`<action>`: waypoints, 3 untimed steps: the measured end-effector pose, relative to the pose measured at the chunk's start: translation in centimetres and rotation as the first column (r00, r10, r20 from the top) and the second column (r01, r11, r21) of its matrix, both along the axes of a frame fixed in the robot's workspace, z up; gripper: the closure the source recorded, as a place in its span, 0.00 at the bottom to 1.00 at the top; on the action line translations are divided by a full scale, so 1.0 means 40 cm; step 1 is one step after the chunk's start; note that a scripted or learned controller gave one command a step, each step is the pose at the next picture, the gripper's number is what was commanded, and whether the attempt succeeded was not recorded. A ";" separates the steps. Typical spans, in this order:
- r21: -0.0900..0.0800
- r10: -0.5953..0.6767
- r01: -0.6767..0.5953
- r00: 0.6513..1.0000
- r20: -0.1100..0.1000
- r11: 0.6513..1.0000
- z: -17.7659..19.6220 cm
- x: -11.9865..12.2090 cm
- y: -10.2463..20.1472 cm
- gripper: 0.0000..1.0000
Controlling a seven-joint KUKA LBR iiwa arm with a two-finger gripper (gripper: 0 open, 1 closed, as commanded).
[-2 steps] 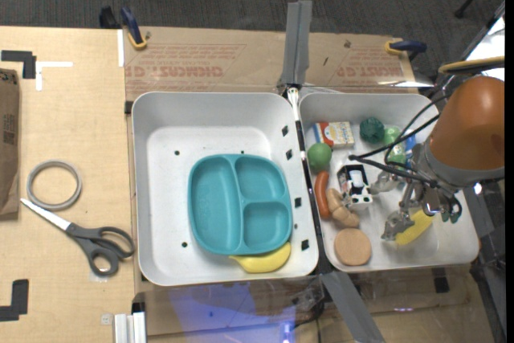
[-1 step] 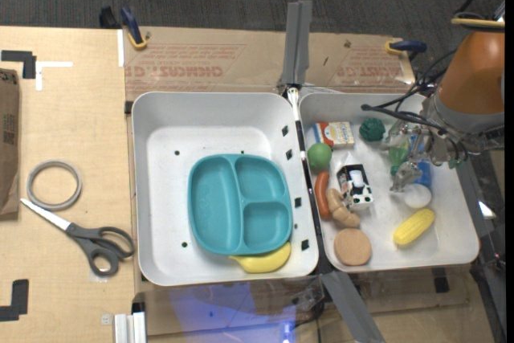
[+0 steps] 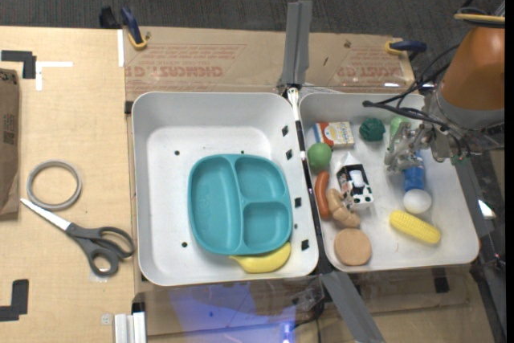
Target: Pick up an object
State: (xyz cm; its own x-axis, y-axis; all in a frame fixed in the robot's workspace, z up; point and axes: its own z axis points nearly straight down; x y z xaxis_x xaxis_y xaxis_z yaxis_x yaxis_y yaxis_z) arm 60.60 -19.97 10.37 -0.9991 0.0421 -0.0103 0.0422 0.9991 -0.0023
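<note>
- Objects for picking, right white bin (image 3: 458, 253): ten loose items counted, all lying on the bin floor.
- One yellow plastic corn cob (image 3: 415, 226), near the front right corner, lying at a slant.
- One white egg-shaped ball (image 3: 416, 201), just behind the corn cob.
- One small blue bottle-like piece (image 3: 413, 176), just behind the white ball and directly under the gripper.
- One dark green ridged ball (image 3: 371, 129), toward the back of the bin.
- One small printed carton with red and yellow markings (image 3: 336, 133), back left, beside the dark green ball.
- One light green round fruit (image 3: 320, 156), against the left wall.
- One orange-red sausage-shaped piece (image 3: 323, 193), along the left wall, in front of the green fruit.
- One black-and-white box with dots (image 3: 354, 185), mid-bin, just right of the sausage piece.
- One small tan lumpy piece (image 3: 346, 214), touching the front of the black-and-white box.
- One round tan biscuit-like disc (image 3: 352, 247), at the front, near the tan piece.
- Two-finger gripper (image 3: 399, 150): hanging over the right half of that bin, above the blue piece; cables and metal parts crowd it, so I cannot tell whether it is parted or closed, nor whether anything is in it.
- Left white bin (image 3: 152, 173): one teal three-compartment plate (image 3: 239, 203); one yellow banana (image 3: 263, 260) partly tucked under the plate's front edge.
- Bench to the left: one pair of grey-handled scissors (image 3: 80, 234); one roll of tape (image 3: 54, 184), just behind them.
</note>
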 end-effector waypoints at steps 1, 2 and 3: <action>0.000 0.000 0.000 1.000 0.000 1.000 0.000 0.000 0.001 0.00; 0.002 0.075 -0.075 0.997 -0.007 0.997 -0.028 -0.168 -0.032 0.00; 0.003 -0.103 0.103 0.995 -0.007 0.995 -0.028 -0.133 0.069 0.00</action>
